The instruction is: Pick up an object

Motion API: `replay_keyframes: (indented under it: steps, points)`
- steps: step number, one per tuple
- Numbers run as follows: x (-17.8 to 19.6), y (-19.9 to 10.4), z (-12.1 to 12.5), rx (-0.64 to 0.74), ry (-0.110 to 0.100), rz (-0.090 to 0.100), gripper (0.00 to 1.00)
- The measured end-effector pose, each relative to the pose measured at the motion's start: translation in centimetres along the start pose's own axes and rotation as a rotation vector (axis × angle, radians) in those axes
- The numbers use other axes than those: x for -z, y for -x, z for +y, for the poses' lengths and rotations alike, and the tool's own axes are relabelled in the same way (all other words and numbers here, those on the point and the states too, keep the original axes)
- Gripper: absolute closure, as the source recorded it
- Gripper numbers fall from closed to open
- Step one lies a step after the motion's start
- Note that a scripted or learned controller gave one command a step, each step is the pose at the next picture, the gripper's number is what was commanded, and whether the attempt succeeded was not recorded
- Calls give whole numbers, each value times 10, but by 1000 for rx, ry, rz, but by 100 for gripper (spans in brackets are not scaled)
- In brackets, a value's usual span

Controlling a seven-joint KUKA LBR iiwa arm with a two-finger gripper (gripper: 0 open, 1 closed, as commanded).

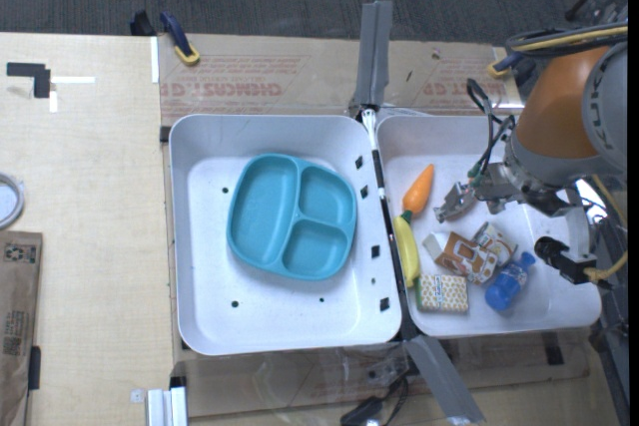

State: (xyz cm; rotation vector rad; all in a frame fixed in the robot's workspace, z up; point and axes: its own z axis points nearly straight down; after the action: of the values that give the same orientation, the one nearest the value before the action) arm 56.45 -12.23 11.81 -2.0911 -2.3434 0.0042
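The gripper (454,206) hangs low over the right bin (569,319), its fingers (446,212) pointing left; whether they are apart or together I cannot tell, and nothing shows between them. Nearest is the carrot (419,188), just left of the tips, lying at a slant. It looks light, stiff and smooth, probably a plastic toy, so it may slip; the thicker middle seems the safest place to pinch. Below the fingers lies a crinkled snack wrapper (471,254), soft and likely to crumple. Further out are a banana (405,249) along the bin's left wall, a cracker pack (443,293) and a small blue bottle (508,282). The left bin (200,314) holds a blue divided plate (293,215).
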Motion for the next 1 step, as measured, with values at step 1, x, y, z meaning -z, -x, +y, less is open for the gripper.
replay_keyframes:
  steps: [1]
  points:
    - [9, 1, 0, -3, 0, 0, 100]
